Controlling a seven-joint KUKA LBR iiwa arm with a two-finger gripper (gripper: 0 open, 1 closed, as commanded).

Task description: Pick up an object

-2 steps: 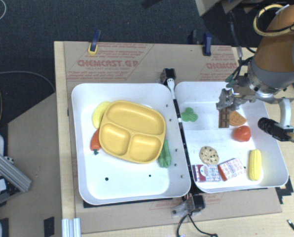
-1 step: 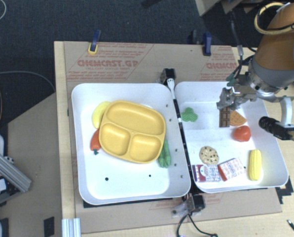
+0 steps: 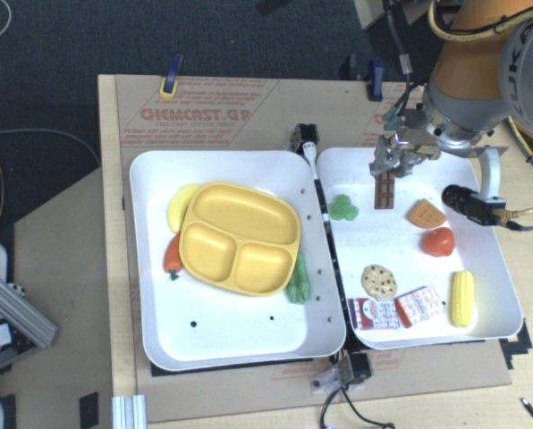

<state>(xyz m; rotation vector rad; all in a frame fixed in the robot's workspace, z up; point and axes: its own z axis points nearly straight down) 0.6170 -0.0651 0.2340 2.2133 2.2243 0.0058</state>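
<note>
Two white bins (image 3: 150, 239) sit on a tan board printed with red letters (image 3: 195, 114), holding a yellow divided plate (image 3: 240, 238), a brown chocolate bar (image 3: 385, 190), a speckled tan cookie (image 3: 378, 281), a red tomato (image 3: 439, 241), yellow corn (image 3: 462, 298) and red-and-white packets (image 3: 397, 310).

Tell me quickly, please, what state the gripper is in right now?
Gripper: shut on the brown chocolate bar, which hangs upright between its fingers over the right bin.
</note>
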